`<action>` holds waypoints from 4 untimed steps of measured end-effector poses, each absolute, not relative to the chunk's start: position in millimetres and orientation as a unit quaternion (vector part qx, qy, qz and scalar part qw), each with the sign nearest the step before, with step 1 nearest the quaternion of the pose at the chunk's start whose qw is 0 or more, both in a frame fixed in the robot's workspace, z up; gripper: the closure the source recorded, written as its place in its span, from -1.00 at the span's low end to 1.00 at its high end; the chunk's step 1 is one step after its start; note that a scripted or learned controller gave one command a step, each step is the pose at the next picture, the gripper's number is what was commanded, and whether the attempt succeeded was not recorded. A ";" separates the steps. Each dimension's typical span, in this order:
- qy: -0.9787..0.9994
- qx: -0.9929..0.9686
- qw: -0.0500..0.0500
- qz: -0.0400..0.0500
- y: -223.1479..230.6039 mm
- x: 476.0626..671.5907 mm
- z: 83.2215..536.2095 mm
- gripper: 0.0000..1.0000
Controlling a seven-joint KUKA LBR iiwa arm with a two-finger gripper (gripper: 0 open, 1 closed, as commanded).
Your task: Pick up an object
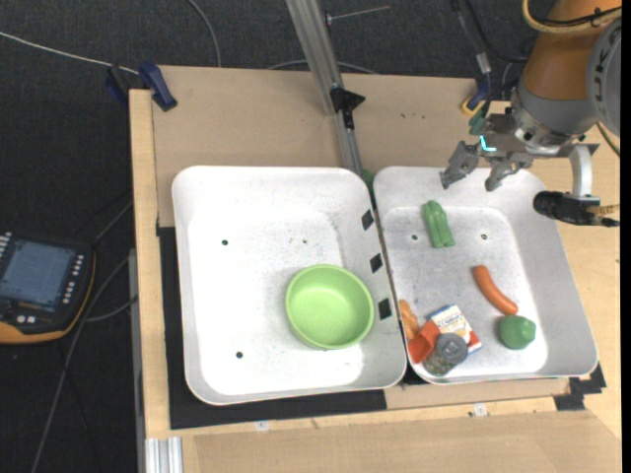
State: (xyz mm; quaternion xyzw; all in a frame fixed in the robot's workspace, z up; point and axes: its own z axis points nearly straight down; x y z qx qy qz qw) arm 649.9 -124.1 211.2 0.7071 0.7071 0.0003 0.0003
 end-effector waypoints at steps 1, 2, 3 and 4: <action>0.707 0.707 0.000 0.000 -124.1 649.9 211.1 -1.00; 0.707 0.707 -0.002 -0.001 -117.9 651.2 150.4 -1.00; 0.707 0.707 -0.002 -0.001 -117.4 650.1 97.7 -1.00; 0.707 0.707 0.001 0.001 -117.5 652.0 111.6 1.00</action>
